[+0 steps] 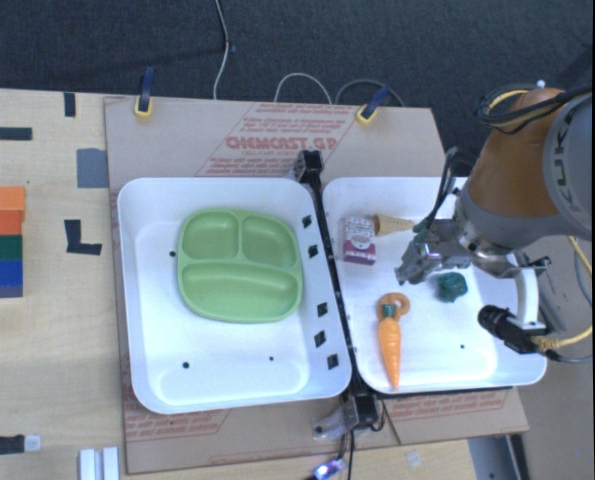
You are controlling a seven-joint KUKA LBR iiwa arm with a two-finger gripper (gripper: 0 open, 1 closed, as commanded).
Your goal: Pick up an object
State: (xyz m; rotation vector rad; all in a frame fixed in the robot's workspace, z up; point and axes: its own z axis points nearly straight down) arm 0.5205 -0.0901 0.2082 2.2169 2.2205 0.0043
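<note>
Gripper (418, 264): hung low in the right bin (497, 368); whether spread or pressed together, cannot tell.
Nearest object: teal lump (451, 287), just beside it; probably light, graspable across its width.
Carrot (389, 340): nearer the front, likely slippery, tapered; take mid-body.

The two shallow white bins (147, 268) look like smooth, faintly glossy plastic, and the light green divided plate (241, 266) has a matt plastic look. Beneath them lies a sheet of brown, matt cardboard with red print (277, 143). The orange toy carrot (390, 346) appears smooth and plastic.
</note>
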